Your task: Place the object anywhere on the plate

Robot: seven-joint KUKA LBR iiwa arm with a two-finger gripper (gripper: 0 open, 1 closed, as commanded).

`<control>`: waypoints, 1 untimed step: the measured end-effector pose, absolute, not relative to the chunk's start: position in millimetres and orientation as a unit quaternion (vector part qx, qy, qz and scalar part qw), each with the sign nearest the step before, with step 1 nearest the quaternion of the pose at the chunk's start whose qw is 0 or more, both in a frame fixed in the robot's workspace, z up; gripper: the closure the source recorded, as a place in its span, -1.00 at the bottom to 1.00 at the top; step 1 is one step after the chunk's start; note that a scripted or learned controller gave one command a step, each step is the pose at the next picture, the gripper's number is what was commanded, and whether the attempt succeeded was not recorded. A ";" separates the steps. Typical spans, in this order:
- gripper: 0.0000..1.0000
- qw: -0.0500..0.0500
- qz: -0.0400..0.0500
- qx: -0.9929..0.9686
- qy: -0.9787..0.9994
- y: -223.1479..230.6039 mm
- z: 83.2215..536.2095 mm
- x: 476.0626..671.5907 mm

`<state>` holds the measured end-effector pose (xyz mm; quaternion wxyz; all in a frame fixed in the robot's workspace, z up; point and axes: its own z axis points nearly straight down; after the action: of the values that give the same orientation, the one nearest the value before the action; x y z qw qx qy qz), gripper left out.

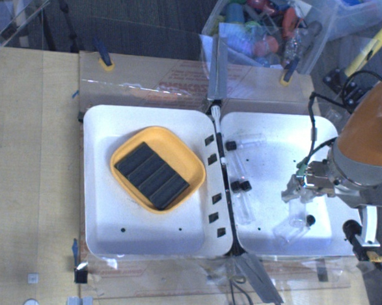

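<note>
Looking down from the one camera, you have the fingers low over the right bin, and you cannot tell how wide they stand. A clear, glassy object lies just below them on the bin floor, hard to read against the white; whether it is touched is unclear. Your yellow plate, rounded-square and carrying a dark ribbed pad, sits well apart in the left bin.
</note>
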<state>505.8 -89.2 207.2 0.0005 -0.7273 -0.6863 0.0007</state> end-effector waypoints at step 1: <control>1.00 0.000 0.000 -0.628 -0.778 -43.0 183.8 537.3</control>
<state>537.3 -43.0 183.8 0.0004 -0.6280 -0.7782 0.0002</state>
